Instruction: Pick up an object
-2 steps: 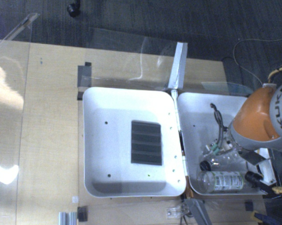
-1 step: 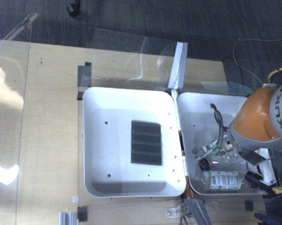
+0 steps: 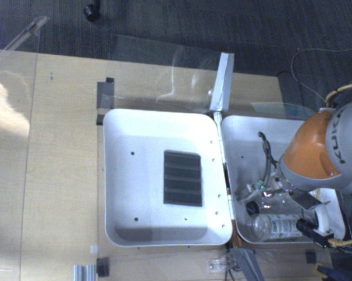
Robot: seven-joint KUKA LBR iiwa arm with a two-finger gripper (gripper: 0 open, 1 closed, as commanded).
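Two bins seen: left bin point(image 3: 122, 164) with a dark ridged pad point(image 3: 183, 178); gripper point(image 3: 267, 192) lowered into right bin point(image 3: 243, 140) above a clear bottle point(image 3: 274, 227). Jaw state cannot be told.

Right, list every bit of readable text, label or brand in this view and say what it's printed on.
"KU": dark letters on the grey arm shell at the right edge, cut off by the frame.
Clear plastic bottle in the right bin: any label is too blurred to read.
Dark ribbed pad in the left bin: no text seen.
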